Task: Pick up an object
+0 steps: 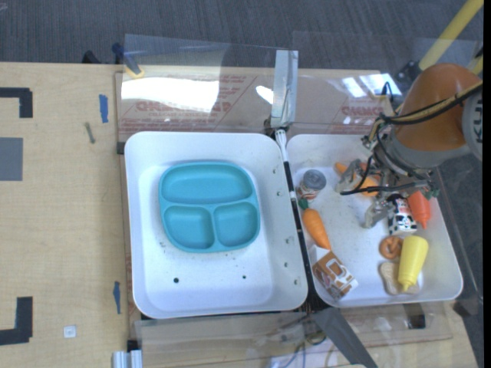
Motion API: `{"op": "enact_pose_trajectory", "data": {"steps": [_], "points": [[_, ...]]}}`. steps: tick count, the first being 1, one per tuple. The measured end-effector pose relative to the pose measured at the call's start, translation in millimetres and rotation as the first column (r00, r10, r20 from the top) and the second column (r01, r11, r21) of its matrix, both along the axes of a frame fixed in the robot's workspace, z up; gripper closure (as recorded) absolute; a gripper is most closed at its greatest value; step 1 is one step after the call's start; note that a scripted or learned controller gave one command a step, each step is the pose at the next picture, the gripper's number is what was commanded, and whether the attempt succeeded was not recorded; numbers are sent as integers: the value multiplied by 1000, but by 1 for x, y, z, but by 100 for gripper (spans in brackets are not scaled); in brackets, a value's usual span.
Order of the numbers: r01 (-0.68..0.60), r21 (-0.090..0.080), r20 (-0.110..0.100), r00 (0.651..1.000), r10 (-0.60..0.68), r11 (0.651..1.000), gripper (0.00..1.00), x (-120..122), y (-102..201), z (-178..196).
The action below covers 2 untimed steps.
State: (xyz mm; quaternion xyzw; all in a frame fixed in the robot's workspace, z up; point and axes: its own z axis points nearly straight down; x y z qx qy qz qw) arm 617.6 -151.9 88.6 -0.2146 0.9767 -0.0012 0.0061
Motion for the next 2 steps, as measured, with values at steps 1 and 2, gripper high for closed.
{"op": "enact_pose_trajectory", "data": {"steps": [1,2], "points": [[70,2,-1,998,-70,998,0,7,43,0],[247,0,-4,969,-247,969,0,32,-62,-1]]}}
